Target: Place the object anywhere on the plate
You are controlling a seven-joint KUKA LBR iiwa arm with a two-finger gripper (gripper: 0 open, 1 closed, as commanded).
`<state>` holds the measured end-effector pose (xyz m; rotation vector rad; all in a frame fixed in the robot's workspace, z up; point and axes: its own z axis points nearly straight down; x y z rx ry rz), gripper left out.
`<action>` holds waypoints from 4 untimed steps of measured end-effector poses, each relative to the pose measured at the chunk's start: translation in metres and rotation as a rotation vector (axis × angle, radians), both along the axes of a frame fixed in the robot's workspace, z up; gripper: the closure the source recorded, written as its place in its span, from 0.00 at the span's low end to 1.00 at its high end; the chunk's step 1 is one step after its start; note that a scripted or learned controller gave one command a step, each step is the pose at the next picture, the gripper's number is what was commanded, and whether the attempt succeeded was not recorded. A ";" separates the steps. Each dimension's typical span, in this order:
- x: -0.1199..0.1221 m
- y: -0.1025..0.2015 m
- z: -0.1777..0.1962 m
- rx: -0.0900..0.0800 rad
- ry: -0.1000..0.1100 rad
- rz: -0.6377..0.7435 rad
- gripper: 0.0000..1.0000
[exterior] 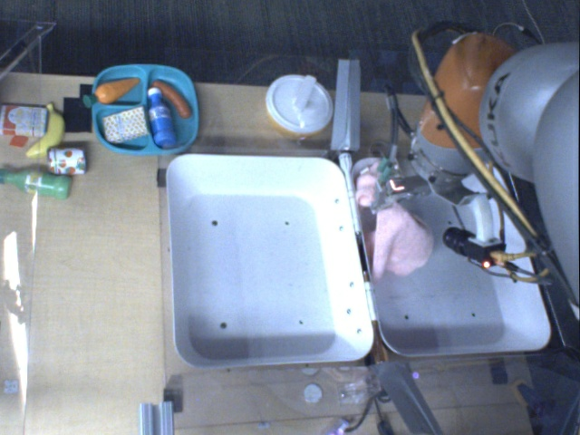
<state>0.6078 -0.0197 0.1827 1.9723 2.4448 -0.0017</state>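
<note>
The claw (391, 188) is hanging low over the pink object (399, 241) lying in the right bin (471, 329) by its left wall, apparently positioning for a grasp, though its opening cannot be judged.

A pale wooden tabletop (82, 288) carries two shallow white bins: the left bin (263, 261) and the right bin (471, 324) sit side by side, touching. Beyond the tabletop's far edge lies dark blue-grey carpet (227, 12). A clear panel (14, 270) at the left catches bright reflections.
</note>
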 end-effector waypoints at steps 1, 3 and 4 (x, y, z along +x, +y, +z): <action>0.002 0.001 0.040 0.001 -0.001 0.008 1.00; -0.016 0.103 0.054 0.002 -0.001 0.813 1.00; -0.025 0.146 0.056 0.002 -0.001 1.211 1.00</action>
